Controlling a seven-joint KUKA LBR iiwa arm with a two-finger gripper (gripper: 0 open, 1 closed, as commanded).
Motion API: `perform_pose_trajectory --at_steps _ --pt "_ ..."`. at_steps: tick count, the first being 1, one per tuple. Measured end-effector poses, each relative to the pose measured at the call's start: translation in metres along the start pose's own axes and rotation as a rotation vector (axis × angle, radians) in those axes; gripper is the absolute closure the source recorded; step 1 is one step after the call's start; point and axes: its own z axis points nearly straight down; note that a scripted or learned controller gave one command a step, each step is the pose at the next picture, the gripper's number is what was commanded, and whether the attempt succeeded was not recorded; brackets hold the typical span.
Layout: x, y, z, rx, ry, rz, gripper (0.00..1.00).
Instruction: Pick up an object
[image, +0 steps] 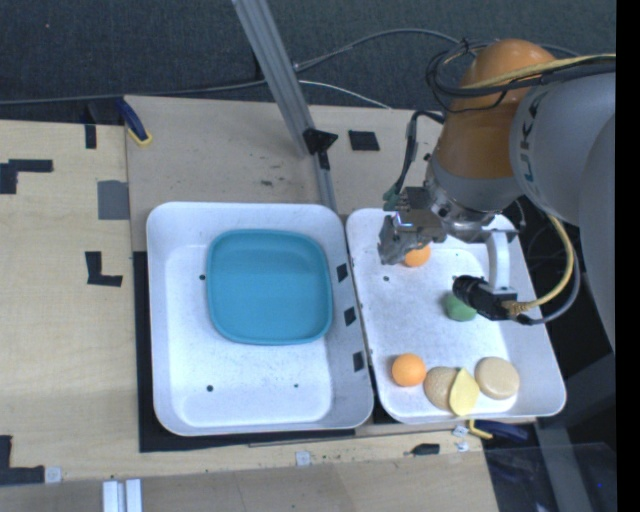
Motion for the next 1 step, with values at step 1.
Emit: perform_pose_trajectory --at_steps 1 --pt "0.0469 0.0228 -0.0020 0.000 0.000 0.000 1.00"
